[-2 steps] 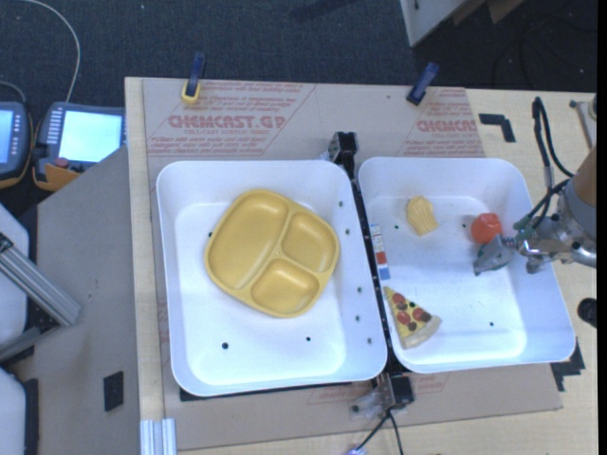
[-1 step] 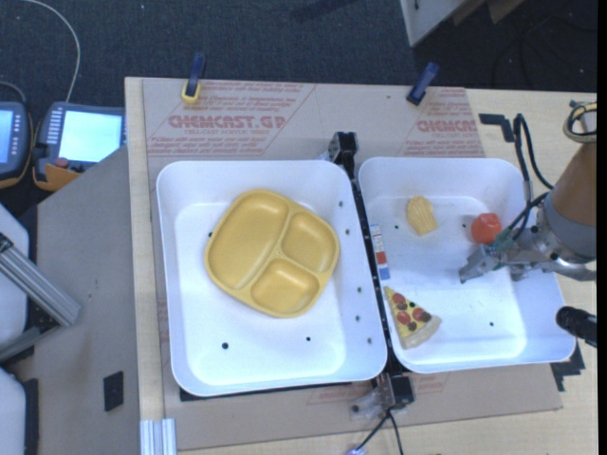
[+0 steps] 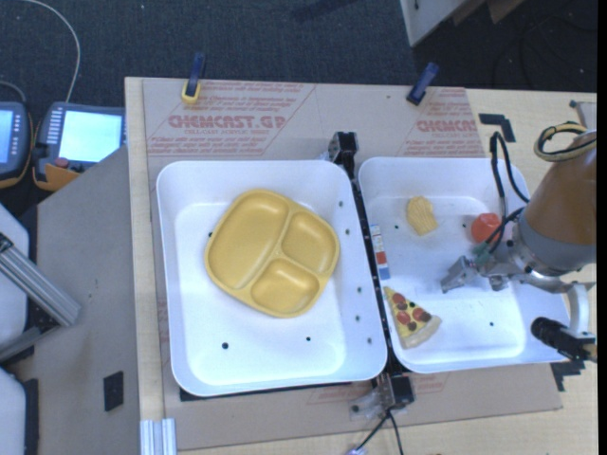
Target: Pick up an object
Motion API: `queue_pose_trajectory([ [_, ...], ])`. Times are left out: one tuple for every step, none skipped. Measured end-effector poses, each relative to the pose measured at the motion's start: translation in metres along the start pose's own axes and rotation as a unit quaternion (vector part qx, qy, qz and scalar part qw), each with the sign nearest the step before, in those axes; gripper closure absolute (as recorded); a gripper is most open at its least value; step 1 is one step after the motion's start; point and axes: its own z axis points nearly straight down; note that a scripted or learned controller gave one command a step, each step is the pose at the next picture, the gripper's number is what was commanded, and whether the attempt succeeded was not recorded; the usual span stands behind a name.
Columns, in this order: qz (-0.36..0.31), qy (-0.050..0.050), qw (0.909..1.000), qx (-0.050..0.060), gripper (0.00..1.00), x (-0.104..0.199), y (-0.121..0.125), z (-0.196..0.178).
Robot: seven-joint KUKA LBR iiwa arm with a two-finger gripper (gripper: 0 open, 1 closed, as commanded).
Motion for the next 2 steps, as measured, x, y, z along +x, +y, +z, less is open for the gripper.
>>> queue_pose_trajectory([
  [0.001,-0.002,1.0,-0.003,1.0,-0.001,0.001,-0.013],
  [-0.001,-0.002,1.0,-0.004,1.0,0.005,0.009,-0.061],
])
